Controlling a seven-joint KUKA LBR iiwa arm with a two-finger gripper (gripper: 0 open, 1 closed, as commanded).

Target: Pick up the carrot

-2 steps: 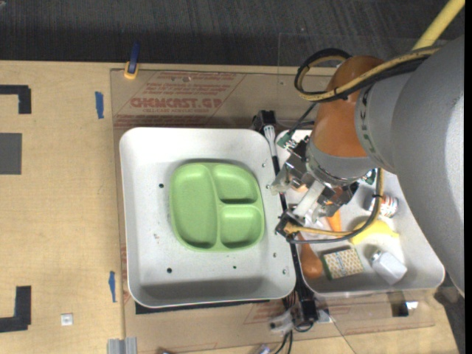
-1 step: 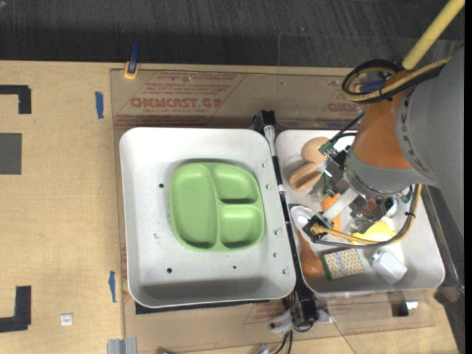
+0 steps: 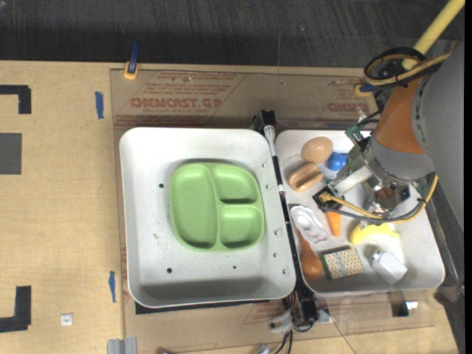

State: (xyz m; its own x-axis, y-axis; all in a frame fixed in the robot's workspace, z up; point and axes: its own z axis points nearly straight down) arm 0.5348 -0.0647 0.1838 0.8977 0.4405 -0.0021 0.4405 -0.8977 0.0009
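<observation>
The carrot [image 3: 334, 223] shows as a small orange piece in the middle of the right bin [image 3: 435, 260], between a white bottle [image 3: 309, 223] and a yellow object [image 3: 373, 233]. Cables and the wrist partly cover it. My gripper [image 3: 363, 196] hangs over the right bin, just above and to the right of the carrot. Nothing can be seen held in it.
The right bin also holds a tan egg-shaped item [image 3: 317, 150], a bread roll [image 3: 304, 175], a blue item [image 3: 338, 162], a patterned box [image 3: 343, 262], a brown-orange item [image 3: 311, 265] and a white object [image 3: 389, 265]. A green divided plate [image 3: 216, 203] sits in the left bin [image 3: 140, 198].
</observation>
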